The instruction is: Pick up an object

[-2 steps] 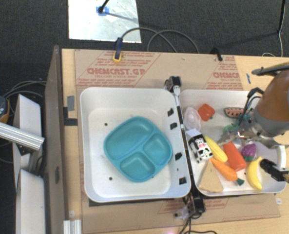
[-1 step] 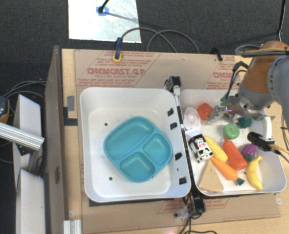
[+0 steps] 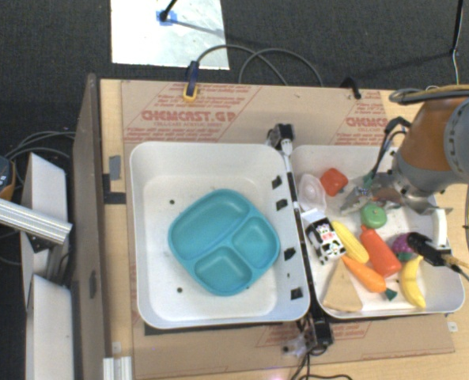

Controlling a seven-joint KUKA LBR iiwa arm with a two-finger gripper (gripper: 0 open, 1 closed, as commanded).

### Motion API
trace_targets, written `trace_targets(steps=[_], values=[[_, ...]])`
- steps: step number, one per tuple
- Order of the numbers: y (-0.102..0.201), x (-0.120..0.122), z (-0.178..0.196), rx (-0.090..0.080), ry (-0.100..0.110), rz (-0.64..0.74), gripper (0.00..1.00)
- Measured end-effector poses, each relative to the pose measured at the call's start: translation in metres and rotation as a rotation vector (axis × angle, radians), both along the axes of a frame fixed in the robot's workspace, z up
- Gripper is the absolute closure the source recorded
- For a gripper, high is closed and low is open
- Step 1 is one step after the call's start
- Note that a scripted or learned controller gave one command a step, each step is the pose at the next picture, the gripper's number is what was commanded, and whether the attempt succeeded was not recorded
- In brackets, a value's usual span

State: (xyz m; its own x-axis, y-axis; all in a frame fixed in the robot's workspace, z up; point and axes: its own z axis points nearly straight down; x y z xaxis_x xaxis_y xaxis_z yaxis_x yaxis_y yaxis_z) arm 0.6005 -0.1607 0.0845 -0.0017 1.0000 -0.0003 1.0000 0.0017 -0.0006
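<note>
Gripper (image 3: 361, 199) sits open over right bin (image 3: 448, 295), empty, just above green round toy (image 3: 373, 214) w/ orange pepper (image 3: 334, 181) nearby. Green piece prob. light, hard plastic, slippery; grab across its middle.

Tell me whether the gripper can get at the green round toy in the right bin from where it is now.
Probably yes. The gripper hangs just left of the green round toy, and nothing lies on top of it, though the red toy crowds its lower side.
</note>
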Motion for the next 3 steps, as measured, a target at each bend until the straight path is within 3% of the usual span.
trace_targets(steps=[1, 2, 3], values=[[-0.031, -0.019, 0.0, 0.0, -0.002, -0.002, 0.0], [-0.03, -0.018, 0.012, -0.001, -0.007, 0.0, 1.0], [0.048, -0.026, 0.004, -0.002, -0.006, 0.006, 1.0]])
